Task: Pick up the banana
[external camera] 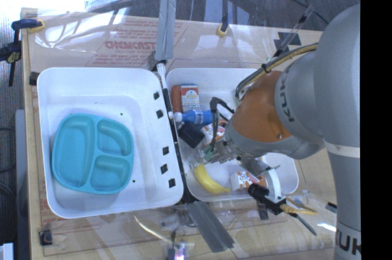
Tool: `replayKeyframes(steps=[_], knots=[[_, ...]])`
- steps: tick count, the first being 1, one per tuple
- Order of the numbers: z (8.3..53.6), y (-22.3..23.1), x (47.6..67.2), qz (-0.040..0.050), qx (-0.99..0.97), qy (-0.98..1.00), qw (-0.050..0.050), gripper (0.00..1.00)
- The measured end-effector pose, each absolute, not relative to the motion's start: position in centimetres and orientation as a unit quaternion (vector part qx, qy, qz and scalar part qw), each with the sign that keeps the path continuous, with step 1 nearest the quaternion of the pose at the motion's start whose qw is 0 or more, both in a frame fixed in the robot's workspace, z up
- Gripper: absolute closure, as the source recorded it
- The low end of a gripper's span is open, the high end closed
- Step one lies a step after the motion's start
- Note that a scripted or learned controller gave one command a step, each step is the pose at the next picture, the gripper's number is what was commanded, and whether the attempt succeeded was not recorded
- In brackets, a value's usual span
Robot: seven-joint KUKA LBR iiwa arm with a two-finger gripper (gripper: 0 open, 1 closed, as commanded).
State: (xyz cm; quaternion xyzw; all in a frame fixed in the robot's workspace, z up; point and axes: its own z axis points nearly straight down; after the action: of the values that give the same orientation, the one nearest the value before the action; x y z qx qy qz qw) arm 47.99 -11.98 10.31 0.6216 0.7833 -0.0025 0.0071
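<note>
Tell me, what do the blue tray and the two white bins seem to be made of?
Blue tray: probably moulded plastic, matte, with three smooth rounded compartments. White bins: likely thin formed plastic, slightly glossy, with rounded corners and soft highlights.

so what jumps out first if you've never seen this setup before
The big grey arm with its orange band dominates the right side, leaning over the right bin. Next is the turquoise divided tray lying alone in the left bin. Then the yellow banana at the right bin's near edge, among a red carton and a blue bottle.
</note>
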Motion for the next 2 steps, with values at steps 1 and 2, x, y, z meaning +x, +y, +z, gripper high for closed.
replayKeyframes(steps=[1, 2], knots=[[19.04, -5.69, 47.76, -0.0003, 0.563, 0.827, -0.002, 1.0], [19.04, -5.12, 47.77, -0.0004, 0.586, 0.81, -0.001, 1.0]])
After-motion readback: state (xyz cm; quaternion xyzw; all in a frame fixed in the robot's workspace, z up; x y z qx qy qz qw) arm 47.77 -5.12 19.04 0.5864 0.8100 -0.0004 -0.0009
